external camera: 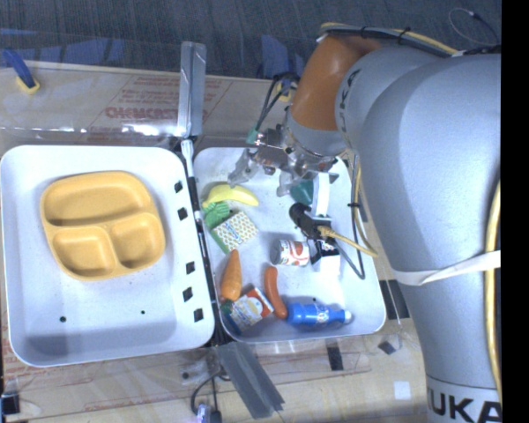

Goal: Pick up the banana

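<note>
Fingers [266, 167] of the grey arm hang spread apart over the far end of the right bin [357, 236], with nothing between them. Just below and left of the fingers lies the banana [230, 196], apart from them, resting on a green-checked packet [232, 229]. Further from the fingers sit a small can [291, 253], a carrot [232, 276], a sausage [275, 292] and a blue bottle [317, 315]. Well left of the fingers, the other bin [35, 324] holds a yellow divided tray [103, 222].
</note>
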